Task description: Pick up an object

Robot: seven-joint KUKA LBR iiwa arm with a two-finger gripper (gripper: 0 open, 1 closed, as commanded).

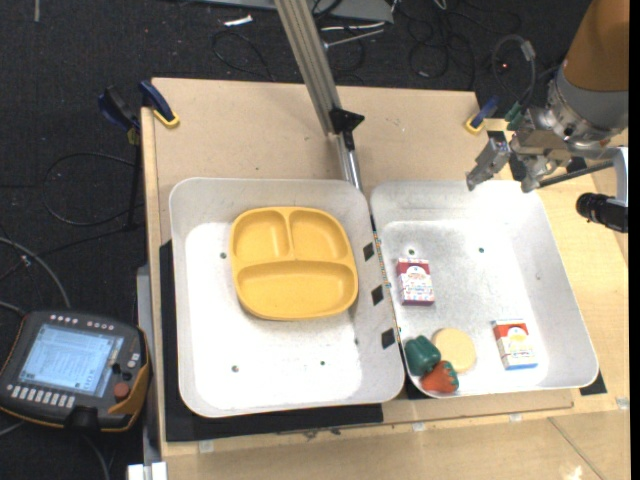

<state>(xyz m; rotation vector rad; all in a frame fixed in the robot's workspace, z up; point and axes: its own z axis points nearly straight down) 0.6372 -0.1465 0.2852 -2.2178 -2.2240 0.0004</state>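
Nearest, at the right bin's (560,298) front corner, green and red toy peppers (430,363) look light but rounded, slippery; the small red-white carton (415,281) mid-bin, stiff and flat-sided, suits me better, my tool (508,173) hovering open, empty, above the far rim.

Tan bench (250,133) on dark carpet floor (70,58) w/ loose cables (400,28).

Arm (600,58): orange band above grey wrist; metallic pincer (508,173) (black cable looped beside wrist).
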